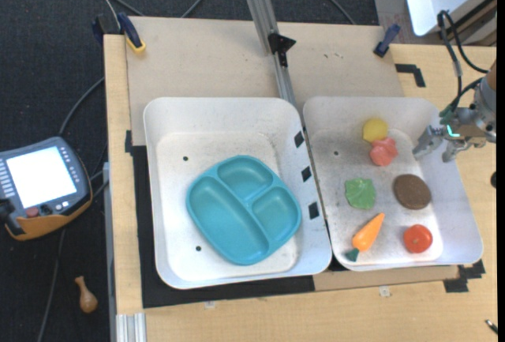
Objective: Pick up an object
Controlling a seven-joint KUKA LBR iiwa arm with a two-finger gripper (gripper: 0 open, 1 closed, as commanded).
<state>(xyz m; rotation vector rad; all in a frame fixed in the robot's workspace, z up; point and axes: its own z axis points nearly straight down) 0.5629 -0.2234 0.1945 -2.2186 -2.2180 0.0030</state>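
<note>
The carrot (368, 232) lies nearest; tomato (418, 238), brown disc (412, 192) and green piece (360, 193) crowd it. The gripper (440, 144), seemingly spread and empty, hovers beyond the disc.

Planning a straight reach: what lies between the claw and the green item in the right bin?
In the camera view, the pink item lies between the claw and the green item.

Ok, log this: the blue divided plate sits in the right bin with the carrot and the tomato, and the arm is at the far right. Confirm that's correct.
Not quite. The blue divided plate sits in the left bin, alone, as the camera view shows. The carrot and the tomato lie in the right bin, and the arm is at the far right.
</note>
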